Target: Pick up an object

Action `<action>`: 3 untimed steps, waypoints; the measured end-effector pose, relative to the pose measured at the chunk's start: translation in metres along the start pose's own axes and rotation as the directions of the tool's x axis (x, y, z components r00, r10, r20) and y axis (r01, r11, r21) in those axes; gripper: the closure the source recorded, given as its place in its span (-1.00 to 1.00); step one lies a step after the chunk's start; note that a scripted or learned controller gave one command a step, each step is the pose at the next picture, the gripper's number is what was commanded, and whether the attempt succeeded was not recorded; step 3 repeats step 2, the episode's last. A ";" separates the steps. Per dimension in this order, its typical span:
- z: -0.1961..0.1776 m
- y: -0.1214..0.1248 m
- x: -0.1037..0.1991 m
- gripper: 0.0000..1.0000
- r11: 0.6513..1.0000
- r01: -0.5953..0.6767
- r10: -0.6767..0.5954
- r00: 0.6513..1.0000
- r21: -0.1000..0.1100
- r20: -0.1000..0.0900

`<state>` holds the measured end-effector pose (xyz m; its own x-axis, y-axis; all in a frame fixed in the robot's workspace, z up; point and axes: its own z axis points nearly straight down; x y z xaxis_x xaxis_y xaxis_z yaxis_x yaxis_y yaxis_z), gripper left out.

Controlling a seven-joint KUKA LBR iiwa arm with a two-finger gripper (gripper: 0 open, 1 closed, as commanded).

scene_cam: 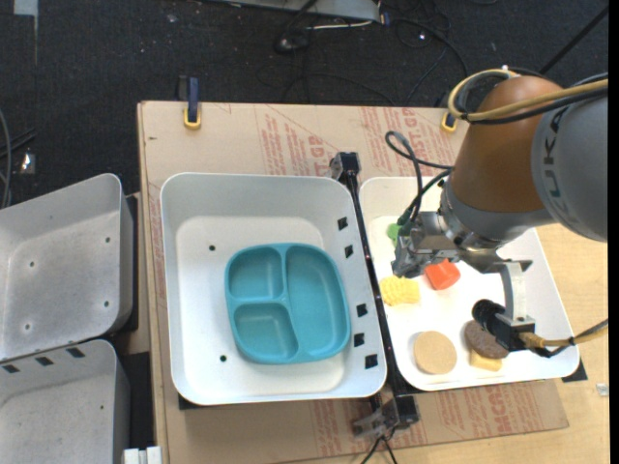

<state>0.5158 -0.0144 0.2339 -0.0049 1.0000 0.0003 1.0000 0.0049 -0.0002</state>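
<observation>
Camera view: one teal tray (pixel 287 304), two white bins (pixel 184 288).

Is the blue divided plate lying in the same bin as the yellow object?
No, the blue divided plate lies alone in the left bin, while the yellow object lies in the right bin.

Right bin (pixel 559 288): upper part, toward 12 o'clock, covered by the arm (pixel 527 153). Gripper (pixel 414 255): fingers lost in dark hardware, state unreadable. Green item (pixel 395 228): a sliver showing at the gripper's 11 o'clock, kind unclear. Left-hand white lids (pixel 58 259): cut off at 9 o'clock edge
</observation>
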 end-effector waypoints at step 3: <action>0.005 0.025 0.090 1.00 1.000 -0.001 0.001 1.000 -0.001 0.001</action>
